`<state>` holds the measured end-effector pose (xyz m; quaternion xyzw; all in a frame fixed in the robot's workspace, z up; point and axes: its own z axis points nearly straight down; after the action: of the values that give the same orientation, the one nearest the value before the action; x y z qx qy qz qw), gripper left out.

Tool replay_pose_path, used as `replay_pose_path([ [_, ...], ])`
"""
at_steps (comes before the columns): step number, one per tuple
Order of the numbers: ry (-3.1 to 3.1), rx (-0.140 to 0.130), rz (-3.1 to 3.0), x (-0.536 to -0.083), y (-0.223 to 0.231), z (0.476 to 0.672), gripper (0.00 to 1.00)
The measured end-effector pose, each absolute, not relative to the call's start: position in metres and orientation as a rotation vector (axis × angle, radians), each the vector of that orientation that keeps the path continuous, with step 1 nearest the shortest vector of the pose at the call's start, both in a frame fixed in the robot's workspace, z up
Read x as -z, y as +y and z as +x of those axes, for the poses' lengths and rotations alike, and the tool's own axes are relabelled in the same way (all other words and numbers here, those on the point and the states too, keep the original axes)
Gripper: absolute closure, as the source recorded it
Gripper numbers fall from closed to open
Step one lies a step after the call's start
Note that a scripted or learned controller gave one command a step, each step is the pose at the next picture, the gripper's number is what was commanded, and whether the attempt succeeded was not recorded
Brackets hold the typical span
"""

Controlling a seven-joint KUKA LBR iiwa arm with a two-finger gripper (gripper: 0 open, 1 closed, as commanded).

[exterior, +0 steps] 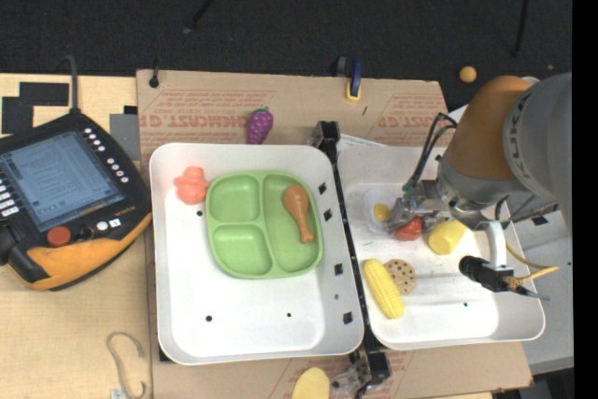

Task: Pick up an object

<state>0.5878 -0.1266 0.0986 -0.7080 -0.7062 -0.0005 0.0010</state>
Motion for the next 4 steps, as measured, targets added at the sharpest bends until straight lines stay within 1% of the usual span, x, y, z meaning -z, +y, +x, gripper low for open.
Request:
replay_pose_path([
  [1,-2.216,0.002,-2.23,-0.151,-0.138,0.592,1.0],
  [2,-2.218,0.004,-2.23,-0.214,-0.143,0.589,1.0],
  [3,-2.216,0.001,-2.226,-0.228,-0.146,0.589,1.0],
  [4,-2.221,-0.002,-2.215,-0.233,-0.088,0.568,1.0],
])
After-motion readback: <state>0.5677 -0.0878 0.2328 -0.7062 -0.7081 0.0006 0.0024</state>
